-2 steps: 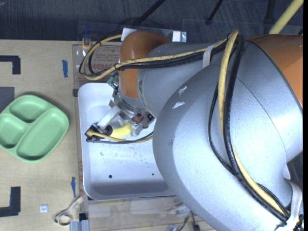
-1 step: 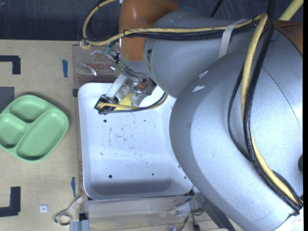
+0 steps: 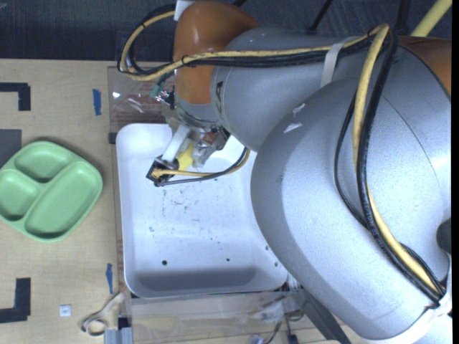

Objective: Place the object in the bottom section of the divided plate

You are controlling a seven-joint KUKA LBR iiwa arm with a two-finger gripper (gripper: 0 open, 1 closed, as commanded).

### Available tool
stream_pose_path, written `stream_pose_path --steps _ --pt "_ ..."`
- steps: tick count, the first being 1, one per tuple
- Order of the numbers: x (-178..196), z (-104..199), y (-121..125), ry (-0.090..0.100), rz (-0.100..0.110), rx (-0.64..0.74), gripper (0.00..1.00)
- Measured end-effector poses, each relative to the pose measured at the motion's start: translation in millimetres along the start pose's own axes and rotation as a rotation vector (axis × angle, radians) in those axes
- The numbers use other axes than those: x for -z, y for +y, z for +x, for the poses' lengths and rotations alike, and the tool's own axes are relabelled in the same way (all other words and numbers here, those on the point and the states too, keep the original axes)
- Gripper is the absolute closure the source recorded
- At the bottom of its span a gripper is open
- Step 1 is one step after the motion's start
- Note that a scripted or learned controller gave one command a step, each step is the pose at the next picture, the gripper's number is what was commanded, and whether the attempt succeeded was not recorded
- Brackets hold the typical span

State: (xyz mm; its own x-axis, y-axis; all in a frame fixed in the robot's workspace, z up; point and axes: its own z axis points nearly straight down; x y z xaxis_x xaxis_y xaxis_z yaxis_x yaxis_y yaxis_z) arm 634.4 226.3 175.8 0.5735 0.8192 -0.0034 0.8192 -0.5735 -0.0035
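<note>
There is one green divided plate (image 3: 49, 192), and it has three sections: two smaller ones and one larger one. One white bin (image 3: 186, 264) can be counted, along with one grey robot arm (image 3: 344, 156). On the wooden bench (image 3: 57, 264) there are two short strips of blue tape (image 3: 97, 102), two black corner-shaped marks (image 3: 18, 95), one tiny white square (image 3: 64, 310) and one tan loop (image 3: 97, 323); the dark specks (image 3: 164, 263) on the bin floor are too small to count surely.
</note>
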Motion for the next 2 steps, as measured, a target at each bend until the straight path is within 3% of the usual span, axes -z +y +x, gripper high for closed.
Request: stream_pose_path --steps 1,2 --pt "-3 18 26 0.003 -0.005 0.106 1.00" --pt "18 -32 -45 0.002 -0.001 0.102 1.00"
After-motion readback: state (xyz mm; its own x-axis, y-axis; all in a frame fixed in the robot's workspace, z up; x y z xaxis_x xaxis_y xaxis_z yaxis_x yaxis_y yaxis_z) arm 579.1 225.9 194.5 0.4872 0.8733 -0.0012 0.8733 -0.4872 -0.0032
